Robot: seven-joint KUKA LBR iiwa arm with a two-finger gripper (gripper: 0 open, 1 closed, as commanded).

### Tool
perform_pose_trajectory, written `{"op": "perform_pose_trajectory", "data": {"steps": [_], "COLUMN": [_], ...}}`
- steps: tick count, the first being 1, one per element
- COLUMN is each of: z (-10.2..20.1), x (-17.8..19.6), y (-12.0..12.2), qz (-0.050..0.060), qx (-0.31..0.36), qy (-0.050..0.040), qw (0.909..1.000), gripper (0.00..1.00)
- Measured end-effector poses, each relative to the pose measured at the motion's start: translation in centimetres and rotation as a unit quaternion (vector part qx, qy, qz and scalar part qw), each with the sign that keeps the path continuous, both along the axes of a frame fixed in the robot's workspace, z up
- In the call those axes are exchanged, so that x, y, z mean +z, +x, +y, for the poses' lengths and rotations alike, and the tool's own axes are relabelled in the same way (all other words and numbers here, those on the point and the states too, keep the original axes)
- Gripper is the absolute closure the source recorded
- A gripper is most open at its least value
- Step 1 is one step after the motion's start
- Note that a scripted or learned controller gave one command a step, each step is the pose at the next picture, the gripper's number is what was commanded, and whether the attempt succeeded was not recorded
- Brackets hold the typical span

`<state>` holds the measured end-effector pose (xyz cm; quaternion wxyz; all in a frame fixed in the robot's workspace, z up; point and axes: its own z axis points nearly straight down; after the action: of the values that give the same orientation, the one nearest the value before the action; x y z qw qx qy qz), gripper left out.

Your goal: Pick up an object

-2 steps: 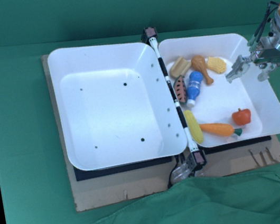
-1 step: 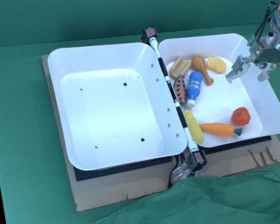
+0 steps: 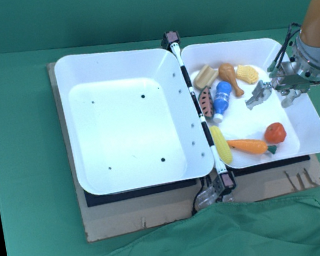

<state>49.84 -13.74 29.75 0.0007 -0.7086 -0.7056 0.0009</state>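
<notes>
The right bin [image 3: 307, 129] holds several toy foods: a tan bread piece [image 3: 204, 76], a brown drumstick [image 3: 230, 78], a small yellow piece [image 3: 247, 73], a blue bottle [image 3: 222, 98], a watermelon slice [image 3: 206, 102], a yellow corn cob [image 3: 220, 143], an orange carrot [image 3: 250, 146] and a red tomato [image 3: 275, 132]. My gripper [image 3: 274, 97] hangs over the right part of that bin, above the tomato and to the right of the bottle. It is open, and I see only white bin floor between its fingers [image 3: 258, 95].
The left bin [image 3: 71, 78] sits beside the right one, with a black-and-white divider bar [image 3: 195, 102] along their shared edge. Both bins rest on a cardboard sheet [image 3: 140, 223] over green cloth. A fold of cloth [image 3: 228, 238] bunches at the front.
</notes>
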Motion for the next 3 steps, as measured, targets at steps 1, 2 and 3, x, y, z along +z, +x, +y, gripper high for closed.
{"op": "perform_pose_trajectory", "data": {"steps": [1, 2, 3], "z": [-0.2, 0.1, -0.1], "x": [-4.1, -9.9, -11.4], "y": [0.2, -0.6, -0.4], "qz": [0.0, 0.001, -0.005], "qx": [0.0, 0.0, -0.001], "qy": [-0.0001, 0.0002, -0.0011], "qw": [1.0, 1.0, 1.0], "gripper": [0.0, 0.0, 0.0]}}
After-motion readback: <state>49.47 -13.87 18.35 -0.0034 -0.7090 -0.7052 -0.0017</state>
